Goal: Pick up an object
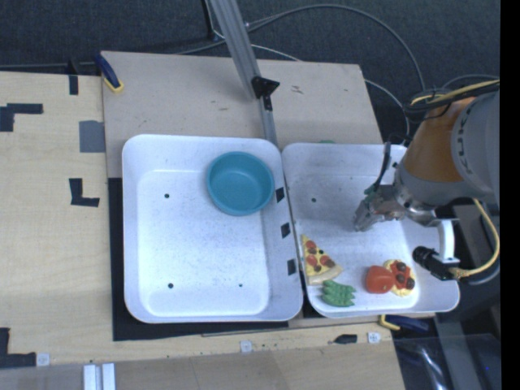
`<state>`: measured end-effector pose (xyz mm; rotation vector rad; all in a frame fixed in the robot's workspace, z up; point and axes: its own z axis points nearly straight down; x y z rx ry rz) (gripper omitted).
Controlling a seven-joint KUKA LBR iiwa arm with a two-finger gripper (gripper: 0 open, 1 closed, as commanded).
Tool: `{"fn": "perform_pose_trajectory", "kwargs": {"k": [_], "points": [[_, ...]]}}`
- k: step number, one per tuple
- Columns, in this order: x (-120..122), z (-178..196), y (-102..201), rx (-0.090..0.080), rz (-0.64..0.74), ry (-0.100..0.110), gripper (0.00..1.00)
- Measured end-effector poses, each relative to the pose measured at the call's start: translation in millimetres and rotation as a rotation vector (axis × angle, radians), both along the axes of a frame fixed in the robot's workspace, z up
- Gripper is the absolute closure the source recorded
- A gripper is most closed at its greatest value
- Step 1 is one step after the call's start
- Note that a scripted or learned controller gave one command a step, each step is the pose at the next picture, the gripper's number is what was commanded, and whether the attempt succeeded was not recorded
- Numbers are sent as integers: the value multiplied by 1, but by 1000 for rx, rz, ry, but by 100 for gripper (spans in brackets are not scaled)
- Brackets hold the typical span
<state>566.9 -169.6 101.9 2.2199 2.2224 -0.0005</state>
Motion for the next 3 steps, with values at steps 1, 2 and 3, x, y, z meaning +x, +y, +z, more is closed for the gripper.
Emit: {"fn": "perform_pose_trajectory", "kwargs": {"k": [1, 2, 3], "points": [[6, 49, -8, -1, -1, -3, 100], [3, 92, -7, 0, -1, -3, 100], [3, 142, -6, 0, -1, -3, 100]]}}
